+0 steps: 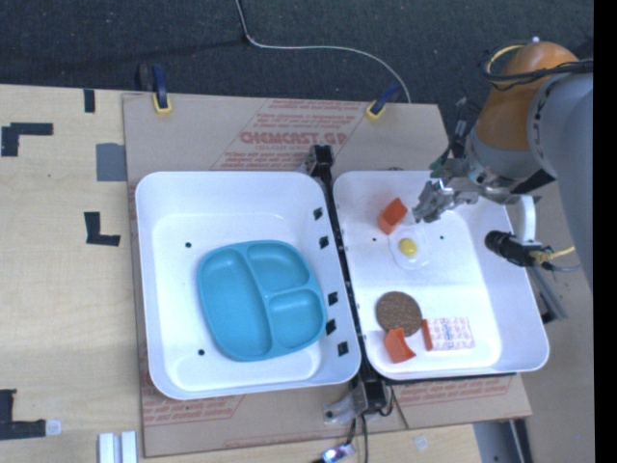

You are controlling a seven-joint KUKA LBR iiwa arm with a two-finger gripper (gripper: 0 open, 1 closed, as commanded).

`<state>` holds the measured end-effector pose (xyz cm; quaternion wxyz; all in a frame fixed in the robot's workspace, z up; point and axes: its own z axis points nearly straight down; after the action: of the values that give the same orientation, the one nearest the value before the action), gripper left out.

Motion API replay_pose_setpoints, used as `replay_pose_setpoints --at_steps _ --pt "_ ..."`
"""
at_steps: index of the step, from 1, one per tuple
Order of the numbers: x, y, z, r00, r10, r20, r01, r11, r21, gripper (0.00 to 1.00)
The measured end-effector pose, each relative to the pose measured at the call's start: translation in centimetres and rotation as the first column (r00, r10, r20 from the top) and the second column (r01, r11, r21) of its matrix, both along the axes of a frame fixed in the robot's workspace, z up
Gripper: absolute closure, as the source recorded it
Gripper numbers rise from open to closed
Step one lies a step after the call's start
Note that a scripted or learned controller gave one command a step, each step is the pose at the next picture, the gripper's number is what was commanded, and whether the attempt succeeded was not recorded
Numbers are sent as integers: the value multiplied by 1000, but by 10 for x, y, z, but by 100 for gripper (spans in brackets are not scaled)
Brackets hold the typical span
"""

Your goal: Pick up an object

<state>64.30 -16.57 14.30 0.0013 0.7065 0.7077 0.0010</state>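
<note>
Under white bins, apparently cardboard.

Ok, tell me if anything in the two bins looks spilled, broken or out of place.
Nothing stands out. The blue plate lies flat in the left bin. In the right bin, the orange block, yellow ball, brown disc, second orange block and patterned card look intact, with no spill.

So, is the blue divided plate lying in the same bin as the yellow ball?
No, the blue divided plate lies in the left bin, while the yellow ball lies in the right bin.
</note>
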Motion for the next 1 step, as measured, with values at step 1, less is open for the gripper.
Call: replay_pose_setpoints --at_steps 1 --pt "-1 -2 43 1000 0 0 0 1000 0 100"
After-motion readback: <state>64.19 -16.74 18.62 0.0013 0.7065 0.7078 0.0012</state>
